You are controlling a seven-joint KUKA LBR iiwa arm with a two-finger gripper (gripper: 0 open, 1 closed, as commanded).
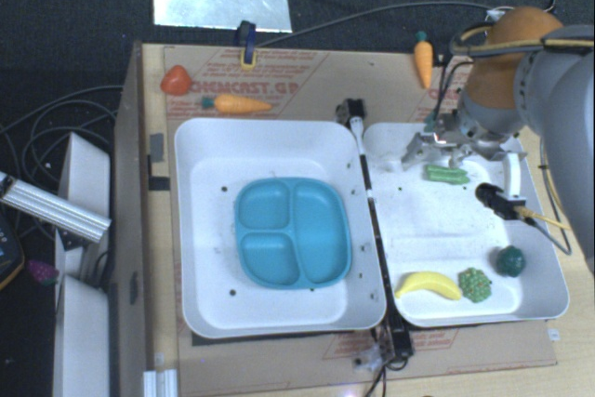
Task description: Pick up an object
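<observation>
While I'm hovering the claw [435,142] over the right bin's [409,311] far end, its fingers are splaying open, gripping nothing. I'm eyeing the green bean [447,173] lying just below them toward the camera, its long axis running left-right, so I'm judging a short descent suffices.

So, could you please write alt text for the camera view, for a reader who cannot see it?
A grey robot arm reaches in from the right, its gripper low over the right bin just above a green bean. That bin also holds a banana, broccoli and a dark green ball; the left bin holds a blue plate.
</observation>
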